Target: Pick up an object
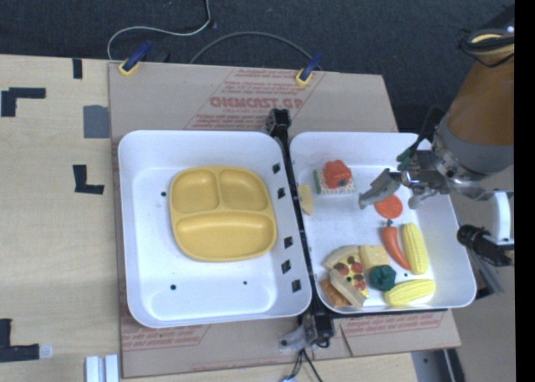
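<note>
Overall: two white bins sit side by side on a cardboard sheet over the worktop (pixel 50 205), with the arm (pixel 481 113) reaching in from the right.
Left bin (pixel 138 288): well to the left of the tool, it holds a yellow divided plate (pixel 222 213) lying flat near its middle.
Right bin (pixel 447 288): the tool hangs over its upper right part.
Pale yellow piece (pixel 306 199): left of the tool, against the bin's left wall.
Red tomato toy (pixel 337 174): left of the tool and slightly above it in the view, resting on a pale block with a green edge.
Pizza slice toy (pixel 349 270): below and left of the tool, near the bin's lower edge, with a dark green toy (pixel 382 277) just beside it.
Tool (pixel 397 192): its two grey fingers are spread apart, one pointing left and one toward the right, with nothing clamped between them.
Small red-orange toy (pixel 389 207): just below the tool, between the spread fingers as seen from above; contact cannot be told.
Carrot toy (pixel 394 247): below the tool, lying at a slant.
Corn cobs: one (pixel 415 248) lies just right of the carrot, another (pixel 410 292) lies near the bin's lower edge.
</note>
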